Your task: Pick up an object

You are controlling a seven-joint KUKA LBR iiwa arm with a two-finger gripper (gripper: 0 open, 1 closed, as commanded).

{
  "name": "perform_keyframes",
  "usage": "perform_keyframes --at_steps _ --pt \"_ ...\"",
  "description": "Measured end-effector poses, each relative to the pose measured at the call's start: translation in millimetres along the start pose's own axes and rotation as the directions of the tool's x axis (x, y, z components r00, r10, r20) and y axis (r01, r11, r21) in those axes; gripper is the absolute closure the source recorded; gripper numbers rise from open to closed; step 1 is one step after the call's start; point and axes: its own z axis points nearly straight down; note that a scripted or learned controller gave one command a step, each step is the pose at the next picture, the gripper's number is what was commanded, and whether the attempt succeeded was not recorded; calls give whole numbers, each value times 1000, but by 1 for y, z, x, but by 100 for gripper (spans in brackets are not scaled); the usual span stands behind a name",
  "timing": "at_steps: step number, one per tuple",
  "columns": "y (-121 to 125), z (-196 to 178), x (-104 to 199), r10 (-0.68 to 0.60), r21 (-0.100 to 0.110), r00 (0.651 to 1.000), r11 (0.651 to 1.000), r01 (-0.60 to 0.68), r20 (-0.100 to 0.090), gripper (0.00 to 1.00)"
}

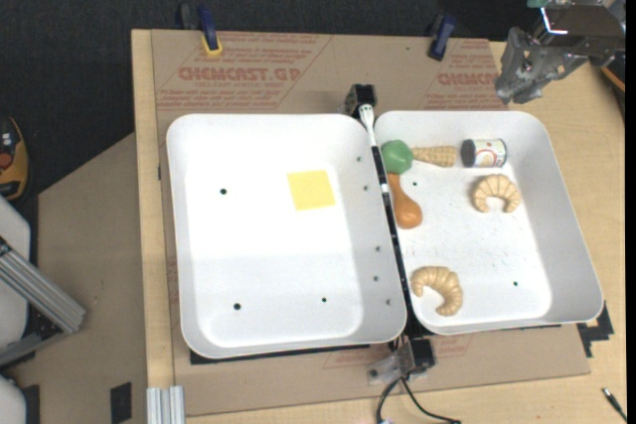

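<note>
- The bench board, brown with red lettering, lies under everything and is held at its far edge by two blue clamps.
- The left bin, white and shallow, takes up the middle-left of the board; its floor is marked by a few small dark dots.
- The right bin sits right beside it, their inner rims touching along a black joint that runs from far to near.
- The arm's gripper hangs above the board just past the far right corner of the right bin, over no object; whether its fingers are apart or together cannot be told from this slant.
- A yellow square pad lies flat in the left bin, a little right of centre and toward the far side, alone there.
- A croissant rests near the near-left part of the right bin.
- A second croissant lies toward the far right of that bin, well apart from the first.
- An orange drumstick-shaped toy lies along the right bin's left wall.
- A small white can lies on its side near the far rim.
- A tan cone lies between the can and a green ball, its wide end touching the ball.
</note>
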Motion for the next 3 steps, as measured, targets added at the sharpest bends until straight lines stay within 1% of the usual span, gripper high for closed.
perform_keyframes --at_steps 1,2,3 --pt "0 -2 0 1 15 1000 1000 -1 2 100" --pt "-6 192 31 2 40 1000 999 -3 5 100" --pt "-2 174 -64 14 17 1000 1000 -14 7 100"
